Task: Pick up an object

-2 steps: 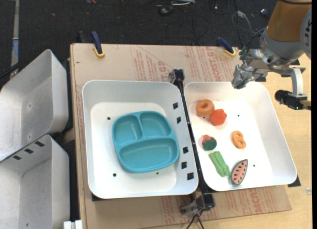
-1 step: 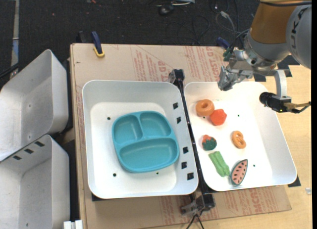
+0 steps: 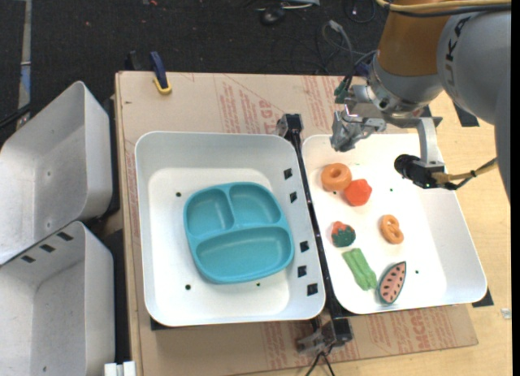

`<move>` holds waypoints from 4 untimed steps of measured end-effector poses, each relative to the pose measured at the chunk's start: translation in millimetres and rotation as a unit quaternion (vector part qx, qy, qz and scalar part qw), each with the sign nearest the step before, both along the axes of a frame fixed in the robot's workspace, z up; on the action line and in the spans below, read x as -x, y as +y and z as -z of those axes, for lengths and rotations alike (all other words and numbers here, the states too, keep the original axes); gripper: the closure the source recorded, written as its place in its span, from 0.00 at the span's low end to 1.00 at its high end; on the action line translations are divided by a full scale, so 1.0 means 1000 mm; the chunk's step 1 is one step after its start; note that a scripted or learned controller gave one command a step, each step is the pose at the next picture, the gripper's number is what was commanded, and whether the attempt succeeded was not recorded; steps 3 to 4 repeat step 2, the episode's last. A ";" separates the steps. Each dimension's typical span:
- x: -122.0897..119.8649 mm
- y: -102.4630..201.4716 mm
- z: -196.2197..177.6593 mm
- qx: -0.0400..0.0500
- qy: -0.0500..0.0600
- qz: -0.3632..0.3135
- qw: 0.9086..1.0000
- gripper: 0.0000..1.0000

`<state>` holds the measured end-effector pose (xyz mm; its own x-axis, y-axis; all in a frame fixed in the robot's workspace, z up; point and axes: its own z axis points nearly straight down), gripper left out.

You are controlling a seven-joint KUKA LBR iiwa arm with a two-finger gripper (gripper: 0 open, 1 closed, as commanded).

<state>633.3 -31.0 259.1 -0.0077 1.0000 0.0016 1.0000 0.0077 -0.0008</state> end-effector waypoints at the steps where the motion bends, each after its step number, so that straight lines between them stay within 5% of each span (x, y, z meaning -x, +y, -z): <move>1: 0.021 0.050 0.015 0.000 0.001 0.000 1.000 1.00; 2: 0.035 0.113 0.023 0.000 0.001 -0.001 1.000 1.00; 4: 0.035 0.113 0.023 0.000 0.001 -0.001 1.000 1.00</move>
